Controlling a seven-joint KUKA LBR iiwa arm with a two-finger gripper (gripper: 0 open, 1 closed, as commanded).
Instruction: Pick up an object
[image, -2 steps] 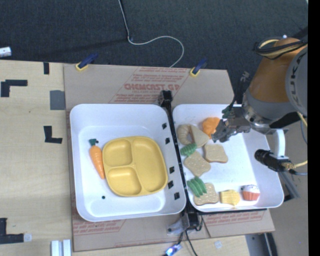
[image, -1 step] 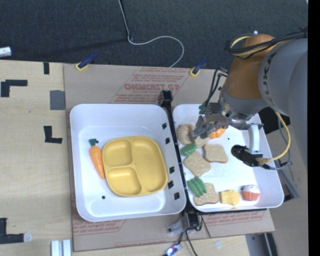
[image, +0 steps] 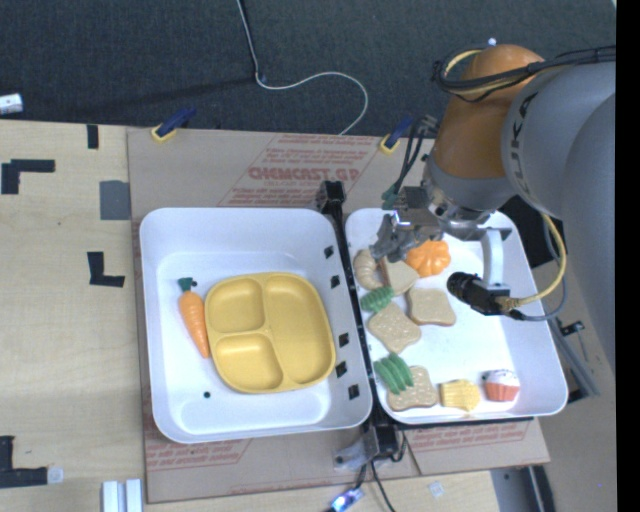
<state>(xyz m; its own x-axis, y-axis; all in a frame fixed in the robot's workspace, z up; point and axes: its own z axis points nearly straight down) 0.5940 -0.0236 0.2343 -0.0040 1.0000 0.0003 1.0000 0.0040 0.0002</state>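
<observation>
Hovering low over the far end of the right bin (image: 530, 330), the gripper (image: 393, 238) sits right above a crowded patch of toy food, and from this angle I cannot tell how it is set or whether anything is in it. Nearest candidates: a small orange pumpkin (image: 430, 258) just beside it, and a pale croissant-like piece (image: 368, 268) tucked against the bin's left wall. Toward the near end lie a green leafy piece (image: 377, 297), two bread slices (image: 432, 306) (image: 393, 329), a green pea pod (image: 394, 373), a cookie-like slab (image: 415, 390), a yellow ridged piece (image: 460, 395) and a cupcake (image: 501, 384). Over in the left bin (image: 160, 330) a yellow divided plate (image: 270, 332) sits beside a toy carrot (image: 193, 318). All of this looks like light, hard plastic, so weight is no worry, but slick surfaces are. My read: the pumpkin is rounded and could squirt out, so pinch it across its widest middle. The flat bread slices lie flush and offer little edge. The croissant, hard against the wall, leaves scant room on that side.
</observation>
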